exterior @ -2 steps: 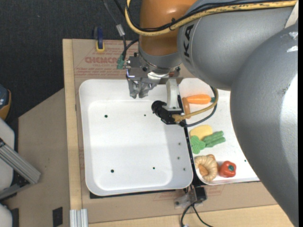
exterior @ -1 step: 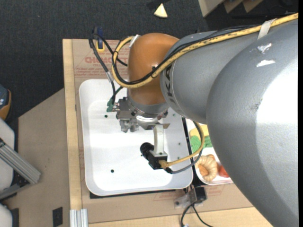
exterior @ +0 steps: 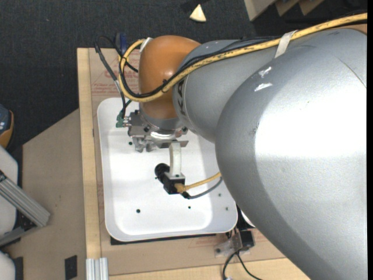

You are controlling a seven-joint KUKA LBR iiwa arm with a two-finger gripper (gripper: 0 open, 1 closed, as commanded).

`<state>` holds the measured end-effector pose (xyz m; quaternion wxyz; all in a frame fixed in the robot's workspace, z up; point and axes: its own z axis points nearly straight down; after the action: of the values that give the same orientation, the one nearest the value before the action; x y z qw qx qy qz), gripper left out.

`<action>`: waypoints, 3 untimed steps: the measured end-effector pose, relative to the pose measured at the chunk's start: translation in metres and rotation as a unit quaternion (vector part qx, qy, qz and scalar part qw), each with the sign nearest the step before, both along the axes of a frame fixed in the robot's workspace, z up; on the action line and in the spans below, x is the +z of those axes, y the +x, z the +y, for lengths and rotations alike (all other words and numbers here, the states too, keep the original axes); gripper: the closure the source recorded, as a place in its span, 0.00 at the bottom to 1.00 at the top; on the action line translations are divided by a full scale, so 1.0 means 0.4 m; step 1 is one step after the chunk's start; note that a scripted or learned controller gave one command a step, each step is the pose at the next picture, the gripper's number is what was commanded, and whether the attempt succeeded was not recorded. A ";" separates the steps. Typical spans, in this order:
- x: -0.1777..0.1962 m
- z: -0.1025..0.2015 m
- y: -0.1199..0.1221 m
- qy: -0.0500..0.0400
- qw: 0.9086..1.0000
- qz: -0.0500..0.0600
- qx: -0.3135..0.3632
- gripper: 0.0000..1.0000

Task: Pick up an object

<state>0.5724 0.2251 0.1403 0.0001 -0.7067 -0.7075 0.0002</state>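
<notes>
A: Biggest thing first?
B: Grey arm (exterior: 291, 127). It takes up the whole right side & most of the top, reaching in from the right over the bench (exterior: 87, 174).
A: Bench?
B: Tan board w/ a white bin (exterior: 116, 179) on it. The bin's right part lies under the arm.
A: Wrist?
B: Orange band (exterior: 160, 63) sits above the bin's far end. The gripper (exterior: 155, 142) hangs just below the band, over the bin's upper middle, pointing down at the bin floor.
A: Open or closed?
B: Can't tell, the wrist blocks it from above.
A: And the object?
B: Can't tell where it is. The bin floor has a couple of small dark specks (exterior: 138, 210) near the front edge, well apart from the gripper & too small to ID.
</notes>
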 end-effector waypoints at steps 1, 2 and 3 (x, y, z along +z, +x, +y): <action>0.129 -0.042 -0.103 0.000 1.000 0.001 -0.001 1.00; 0.570 0.002 -0.129 0.005 1.000 -0.009 0.002 1.00; 0.411 -0.002 -0.240 -0.001 1.000 0.004 0.000 1.00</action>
<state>0.4766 0.2244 0.3048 0.0024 -0.7069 -0.7073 0.0042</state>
